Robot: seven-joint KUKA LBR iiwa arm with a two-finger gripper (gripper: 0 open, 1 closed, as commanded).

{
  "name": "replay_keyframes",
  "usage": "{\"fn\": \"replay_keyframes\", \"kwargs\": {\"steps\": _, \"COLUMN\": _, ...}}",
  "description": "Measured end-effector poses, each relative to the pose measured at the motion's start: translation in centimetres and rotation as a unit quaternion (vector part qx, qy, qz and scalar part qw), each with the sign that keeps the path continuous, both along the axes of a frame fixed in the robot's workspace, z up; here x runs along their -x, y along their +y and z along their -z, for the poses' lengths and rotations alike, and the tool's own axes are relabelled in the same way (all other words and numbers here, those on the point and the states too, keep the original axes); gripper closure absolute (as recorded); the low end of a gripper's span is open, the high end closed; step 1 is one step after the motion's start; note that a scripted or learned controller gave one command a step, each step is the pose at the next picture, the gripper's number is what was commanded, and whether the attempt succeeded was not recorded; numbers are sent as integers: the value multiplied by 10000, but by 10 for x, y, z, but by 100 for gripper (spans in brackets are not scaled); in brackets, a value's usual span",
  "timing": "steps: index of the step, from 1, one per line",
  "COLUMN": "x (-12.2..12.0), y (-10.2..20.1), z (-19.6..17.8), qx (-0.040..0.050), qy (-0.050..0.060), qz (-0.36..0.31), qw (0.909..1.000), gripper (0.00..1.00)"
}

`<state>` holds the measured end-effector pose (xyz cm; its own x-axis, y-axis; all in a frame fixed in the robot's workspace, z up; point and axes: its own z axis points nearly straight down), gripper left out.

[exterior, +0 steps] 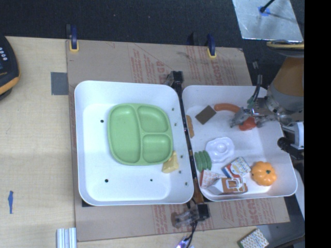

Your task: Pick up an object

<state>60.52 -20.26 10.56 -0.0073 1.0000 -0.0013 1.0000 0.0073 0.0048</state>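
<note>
My gripper (247, 117) hangs low over the back right part of the right bin (289, 192), on the grey arm (287, 81) with its orange band. Directly under it lies a small red object (247, 124), partly covered by the gripper. An orange sausage-shaped piece (226, 107) lies just to the left of it, beside a brown block (205, 114). Nearer the front of this bin are a white cup-like piece (220, 148), a green ribbed item (202, 160), some printed packets (230, 175) and an orange pumpkin (264, 173).
The left bin (90, 138) holds a green divided plate (139, 133), with a yellow scrap (170, 164) at the plate's front right corner. The two bins meet along a narrow ridge (185, 138). Clamps (73, 37) hold the cardboard underlay at the back.
</note>
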Motion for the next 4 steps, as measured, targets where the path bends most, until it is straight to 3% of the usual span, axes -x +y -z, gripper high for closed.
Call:
{"fn": "replay_keyframes", "kwargs": {"steps": 1, "x": -49, "y": -7, "z": 14, "qx": -1, "qy": 20, "qz": 8, "qw": 10000, "gripper": 0}}
{"fn": "replay_keyframes", "kwargs": {"steps": 2, "x": 1, "y": 10, "z": 14, "qx": -11, "qy": 63, "qz": 25, "qw": 10000, "gripper": 0}}
{"fn": "replay_keyframes", "kwargs": {"steps": 3, "x": -2, "y": 8, "z": 3, "qx": 1, "qy": 45, "qz": 11, "qw": 10000, "gripper": 100}}
{"fn": "replay_keyframes", "kwargs": {"steps": 4, "x": 7, "y": 68, "z": 14, "qx": -9, "qy": 47, "qz": -8, "qw": 10000, "gripper": 100}}
